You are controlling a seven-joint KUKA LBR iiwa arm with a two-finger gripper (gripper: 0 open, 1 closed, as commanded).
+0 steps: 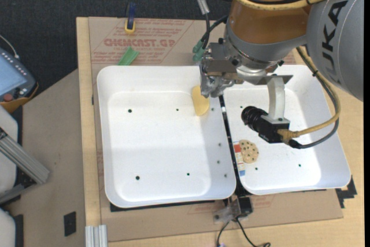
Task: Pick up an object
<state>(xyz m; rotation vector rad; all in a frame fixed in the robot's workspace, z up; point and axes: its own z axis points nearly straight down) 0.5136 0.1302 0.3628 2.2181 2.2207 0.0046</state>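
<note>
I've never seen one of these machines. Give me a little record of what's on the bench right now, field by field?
arm: grey with an orange band, reaching in from the right
end effector: low over the right edge of the left bin
left bin: holds a pale yellow object, just under the end effector
right bin: holds a round spotted disc
bins: white, shallow, side by side
grasp: cannot tell whether the yellow object is held

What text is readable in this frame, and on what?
"CHEMCAST GP", red print on the brown board behind the bins.
"KUKA", partly cut off, on the grey arm.
The small card in the right bin carries print too small to read.
</note>
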